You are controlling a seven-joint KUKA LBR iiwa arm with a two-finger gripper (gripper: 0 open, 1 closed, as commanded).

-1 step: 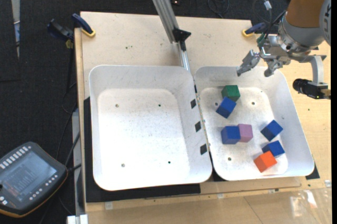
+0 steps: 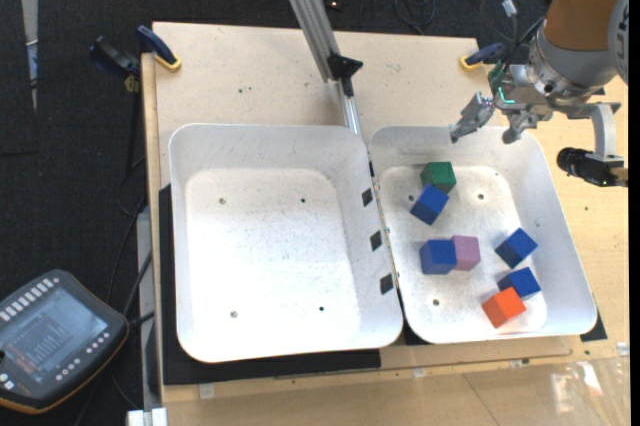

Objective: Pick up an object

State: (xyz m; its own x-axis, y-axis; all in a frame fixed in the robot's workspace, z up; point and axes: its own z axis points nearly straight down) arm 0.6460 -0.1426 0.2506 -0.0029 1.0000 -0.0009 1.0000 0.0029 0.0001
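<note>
The right bin [image 2: 560, 214] holds several small blocks. A green block [image 2: 438, 175] sits at the back with a blue block [image 2: 429, 204] touching its front. Mid-bin, a blue block [image 2: 437, 256] and a pink block [image 2: 466, 252] sit side by side. Toward the right are two more blue blocks [image 2: 516, 246] [image 2: 521, 283] and an orange block [image 2: 503, 306] near the front. My gripper [image 2: 493, 121] hangs above the bin's back rim, right of and behind the green block, open with nothing between its fingers.
The left bin [image 2: 200, 214] sits beside the right one. A slanted metal pole [image 2: 310, 9] crosses the back of the bench. Clamps [image 2: 160, 49] [image 2: 482, 56] grip the bench's back corners. A teach pendant [image 2: 50, 339] lies at front left.
</note>
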